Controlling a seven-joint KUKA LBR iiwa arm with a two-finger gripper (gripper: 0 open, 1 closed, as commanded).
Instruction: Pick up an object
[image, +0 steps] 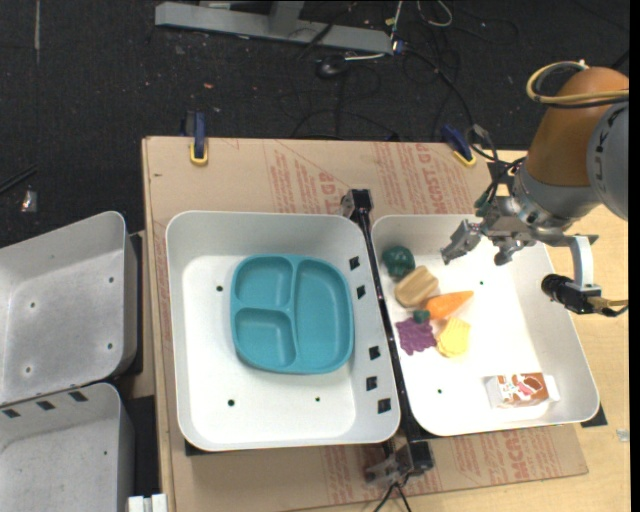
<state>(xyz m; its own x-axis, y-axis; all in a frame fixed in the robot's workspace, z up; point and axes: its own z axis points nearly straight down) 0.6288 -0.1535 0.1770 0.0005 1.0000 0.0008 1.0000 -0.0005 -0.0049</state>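
My gripper (479, 250) hovers over the far part of the right bin (560, 330), open with nothing between its fingers. Just to its left and nearer the camera lies a cluster of toy foods: a dark green piece (399, 260), a tan bread-like piece (417, 286), an orange carrot (450, 303), a purple piece (416, 335) and a yellow piece (454, 339). A small white and brown carton (520, 390) lies flat near the bin's front right corner.
The left bin (200, 300) holds a teal divided plate (293, 313). A black divider (378, 310) runs between the bins. White panels (60, 300) lie off the bench to the left. The orange-banded arm (575, 120) comes in from the upper right.
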